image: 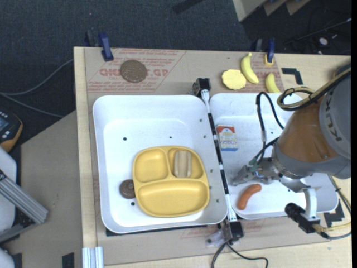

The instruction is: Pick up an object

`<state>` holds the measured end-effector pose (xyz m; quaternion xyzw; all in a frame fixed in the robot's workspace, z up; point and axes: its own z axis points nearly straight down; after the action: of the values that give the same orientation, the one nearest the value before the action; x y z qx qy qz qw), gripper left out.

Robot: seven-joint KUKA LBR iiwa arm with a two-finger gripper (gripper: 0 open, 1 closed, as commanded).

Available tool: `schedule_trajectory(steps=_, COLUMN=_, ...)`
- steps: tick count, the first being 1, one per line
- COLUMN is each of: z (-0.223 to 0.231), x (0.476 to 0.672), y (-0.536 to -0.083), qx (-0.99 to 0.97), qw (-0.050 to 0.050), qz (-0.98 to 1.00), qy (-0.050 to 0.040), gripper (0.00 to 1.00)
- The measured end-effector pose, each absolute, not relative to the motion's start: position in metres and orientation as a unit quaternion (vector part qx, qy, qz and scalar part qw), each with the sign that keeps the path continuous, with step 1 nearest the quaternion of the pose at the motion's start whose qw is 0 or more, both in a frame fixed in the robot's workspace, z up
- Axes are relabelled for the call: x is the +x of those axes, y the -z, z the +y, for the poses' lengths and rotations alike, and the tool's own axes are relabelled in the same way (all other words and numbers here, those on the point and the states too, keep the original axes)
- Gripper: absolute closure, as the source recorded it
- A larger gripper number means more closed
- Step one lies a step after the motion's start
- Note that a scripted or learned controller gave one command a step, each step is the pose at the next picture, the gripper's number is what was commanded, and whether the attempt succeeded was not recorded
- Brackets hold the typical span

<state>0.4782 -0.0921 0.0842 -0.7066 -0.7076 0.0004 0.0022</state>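
In the camera view, the sausage (249,195) lies in the right bin (245,108) near its front edge, its long axis slanting from lower left up to upper right. The same bin holds a small card packet (227,138), while the left bin (111,149) carries a yellow divided tray (167,197) with a tan roll (182,163) in one compartment (a brown disc (127,188) sits just beside the tray). The arm (312,138) bends in from the right over the right bin, its gripper (249,175) just above the sausage, fingers narrow and pointing left, with nothing seen between them.

End effector (245,176) low in right bin (245,108), just above sausage (249,196); yellow tray (169,181) in left bin (111,127).
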Motion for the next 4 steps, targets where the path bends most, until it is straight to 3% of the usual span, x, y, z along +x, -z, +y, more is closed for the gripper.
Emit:
schedule_trajectory(steps=2, z=-0.093, x=0.479, y=-0.084, qx=-0.707, qw=0.001, qz=-0.707, qy=-0.0002, gripper=0.00)
schedule_trajectory(steps=3, z=-0.122, x=0.585, y=-0.086, qx=-0.706, qw=-0.005, qz=-0.708, qy=0.0019, gripper=0.00)
schedule_trajectory(steps=4, z=-0.176, x=0.659, y=-0.086, qx=-0.707, qw=-0.004, qz=-0.707, qy=0.0008, gripper=0.00)
